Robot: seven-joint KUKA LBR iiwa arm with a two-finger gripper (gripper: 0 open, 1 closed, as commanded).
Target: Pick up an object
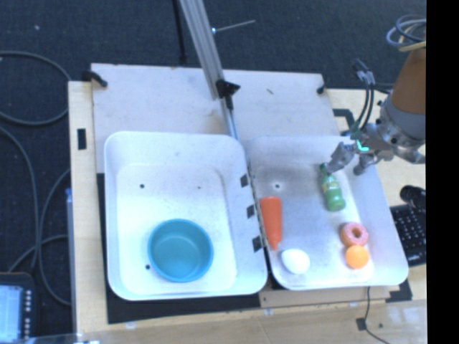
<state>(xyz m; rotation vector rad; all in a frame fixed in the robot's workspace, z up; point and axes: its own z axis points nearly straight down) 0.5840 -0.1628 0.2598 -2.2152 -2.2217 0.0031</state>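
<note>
- Nearest the front of the bench, the left bin holds a blue bowl, well apart from the arm.
- Along the front of the right bin lie a white egg-shaped object, an orange ball and, touching it just behind, a pink ring.
- An orange carrot-like piece lies against that bin's left wall.
- Farther back, a green bottle lies in the middle of the right bin; I judge it the likeliest thing to pick, since it is closest to the tool.
- The gripper hangs just beyond the bottle's far end, its fingers spread, with nothing between them.
- Risk: the bottle is rounded and lying down, so a closing finger could roll it aside rather than trap it.
- Risk: the gripper sits near the bin's right rim, so a descent from here could clip the wall or close on air behind the bottle.
</note>
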